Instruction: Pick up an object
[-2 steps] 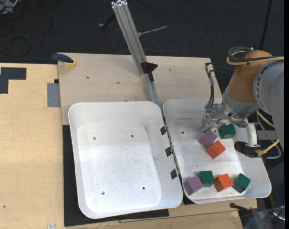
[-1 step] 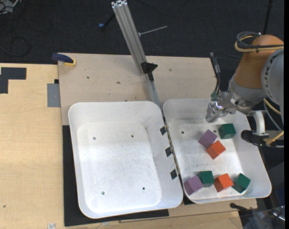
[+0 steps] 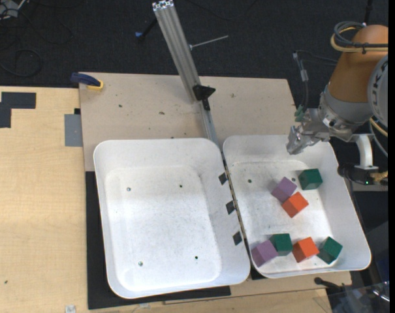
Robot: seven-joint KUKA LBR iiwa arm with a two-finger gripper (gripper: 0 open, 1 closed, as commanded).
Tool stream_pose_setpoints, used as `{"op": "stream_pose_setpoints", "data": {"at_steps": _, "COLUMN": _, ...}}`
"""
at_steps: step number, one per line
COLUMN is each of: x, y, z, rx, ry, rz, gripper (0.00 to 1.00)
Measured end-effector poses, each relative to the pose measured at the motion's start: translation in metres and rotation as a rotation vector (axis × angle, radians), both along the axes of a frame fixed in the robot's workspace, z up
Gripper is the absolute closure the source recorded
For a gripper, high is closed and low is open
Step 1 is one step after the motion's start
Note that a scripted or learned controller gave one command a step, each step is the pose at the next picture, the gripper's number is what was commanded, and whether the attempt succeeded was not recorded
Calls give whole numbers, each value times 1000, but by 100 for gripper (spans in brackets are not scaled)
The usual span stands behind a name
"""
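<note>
In the camera view, two shallow white bins are seen side by side on the bench. The left bin (image 3: pixel 119 175) carries only a few small dark specks on its floor. The right bin (image 3: pixel 239 152) holds seven small blocks.

Toward the middle of the right bin's floor a purple block (image 3: pixel 283 189) is seen, with an orange block (image 3: pixel 295 204) touching it on the side nearer the front edge. A green block (image 3: pixel 310 178) lies just beside the purple one, toward the bin's right rim. Along the front edge four more blocks are lined up: a second purple block (image 3: pixel 264 252) near the front-left corner, a second green block (image 3: pixel 281 243) touching it, a second orange block (image 3: pixel 305 248) just beside that, and a third green block (image 3: pixel 330 249) close to the front-right corner.

The arm (image 3: pixel 357 70) is brought in from the right, its orange band being visible above the wrist. The gripper (image 3: pixel 298 143) is held over the back-right part of the right bin, near its back rim, well apart from the front row and somewhat behind the green block near the right rim. Nothing is seen between its fingers; whether they are spread or pressed together cannot be told.

A slanted metal rail (image 3: pixel 181 51) is seen rising from behind the bins.
</note>
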State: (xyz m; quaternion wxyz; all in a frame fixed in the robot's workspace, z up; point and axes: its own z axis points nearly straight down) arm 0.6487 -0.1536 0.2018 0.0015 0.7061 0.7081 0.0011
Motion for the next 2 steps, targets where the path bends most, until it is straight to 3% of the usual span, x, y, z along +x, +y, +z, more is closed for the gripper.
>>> {"op": "stream_pose_setpoints", "data": {"at_steps": 1, "x": 1, "y": -3, "z": 43, "rx": 0, "ry": 0, "rz": 1, "gripper": 100}}
{"op": "stream_pose_setpoints", "data": {"at_steps": 2, "x": -4, "y": 55, "z": 46, "rx": 3, "ry": 6, "rz": 1, "gripper": 100}}
